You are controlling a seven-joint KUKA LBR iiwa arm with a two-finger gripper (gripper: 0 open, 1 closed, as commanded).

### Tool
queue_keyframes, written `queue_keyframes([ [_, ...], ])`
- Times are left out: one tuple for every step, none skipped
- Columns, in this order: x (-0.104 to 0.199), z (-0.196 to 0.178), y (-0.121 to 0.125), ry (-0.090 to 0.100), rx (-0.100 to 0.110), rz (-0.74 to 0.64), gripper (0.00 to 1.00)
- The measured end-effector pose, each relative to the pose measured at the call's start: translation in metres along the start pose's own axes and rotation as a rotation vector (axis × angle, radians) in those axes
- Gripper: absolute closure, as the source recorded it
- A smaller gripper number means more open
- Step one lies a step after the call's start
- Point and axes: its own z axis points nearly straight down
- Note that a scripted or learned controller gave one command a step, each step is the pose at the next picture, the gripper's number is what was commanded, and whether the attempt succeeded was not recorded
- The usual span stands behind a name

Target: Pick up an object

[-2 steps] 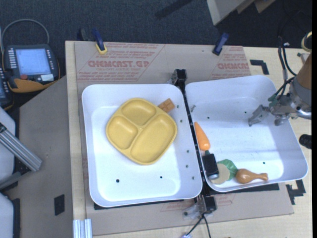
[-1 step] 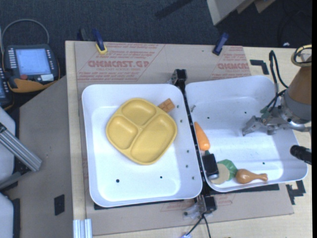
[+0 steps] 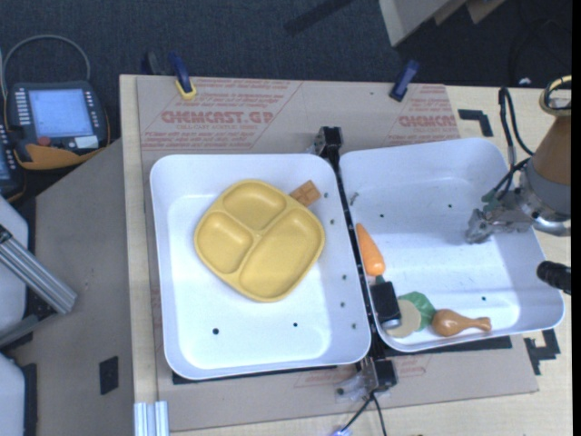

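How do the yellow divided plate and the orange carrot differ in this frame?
The yellow divided plate lies in the left bin; the orange carrot lies in the right bin, along its left wall. The plate is broad, flat and split into compartments; the carrot is small, slim and tapered. Both lie apart from the gripper.

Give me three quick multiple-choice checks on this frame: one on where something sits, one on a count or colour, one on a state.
1. Where is the yellow divided plate?
A. In the left bin
B. In the right bin
C. On the cardboard outside both bins

2. How many compartments does that plate have?
A. Two
B. Three
C. Five

3. How does the carrot lie?
A. Standing upright mid-bin
B. Flat, against the right bin's left wall
C. Held between the fingers

Key: 1 A, the plate rests on the left bin floor. 2 B, its ridges mark off three wells. 3 B, it lies along the right bin edge, far from the gripper across the bin.
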Motion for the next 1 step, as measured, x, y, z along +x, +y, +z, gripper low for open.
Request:
queue_keyframes([
  [-0.0045,-0.0582,-0.0045,-0.002,-0.002,0.001,1.00],
])
